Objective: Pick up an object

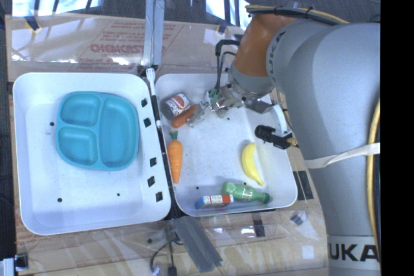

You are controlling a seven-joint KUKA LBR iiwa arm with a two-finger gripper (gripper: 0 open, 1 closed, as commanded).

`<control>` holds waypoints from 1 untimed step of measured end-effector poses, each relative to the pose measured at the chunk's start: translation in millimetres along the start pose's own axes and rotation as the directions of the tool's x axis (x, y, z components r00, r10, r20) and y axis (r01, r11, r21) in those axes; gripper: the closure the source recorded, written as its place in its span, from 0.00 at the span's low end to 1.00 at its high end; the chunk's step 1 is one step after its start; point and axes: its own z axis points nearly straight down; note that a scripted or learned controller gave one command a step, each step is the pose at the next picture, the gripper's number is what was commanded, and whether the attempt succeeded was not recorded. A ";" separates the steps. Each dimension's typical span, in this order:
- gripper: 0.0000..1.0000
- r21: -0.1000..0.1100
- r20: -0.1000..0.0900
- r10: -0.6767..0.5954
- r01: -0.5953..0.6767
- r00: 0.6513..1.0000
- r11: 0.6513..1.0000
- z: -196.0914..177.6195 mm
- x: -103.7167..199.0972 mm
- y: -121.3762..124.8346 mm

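A: Which step is this?

B: The approach, I'd judge. The claw (pixel 217 102) is low at the back of the right bin (pixel 213 152), just beside a small orange sausage-shaped toy (pixel 185 116) and a round can (pixel 176 104). I cannot tell whether it is wide or narrow.

A: What next?

B: Probably settling over that toy and closing. The smooth carrot (pixel 175 161), curved banana (pixel 251 164) and green bottle (pixel 244 192) lie apart. The left bin (pixel 39 191) holds 1 blue 3-section plate (pixel 98 130).
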 end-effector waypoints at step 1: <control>0.00 0.000 -0.003 -0.007 0.007 1.000 1.000 0.0 -1.0 0.0</control>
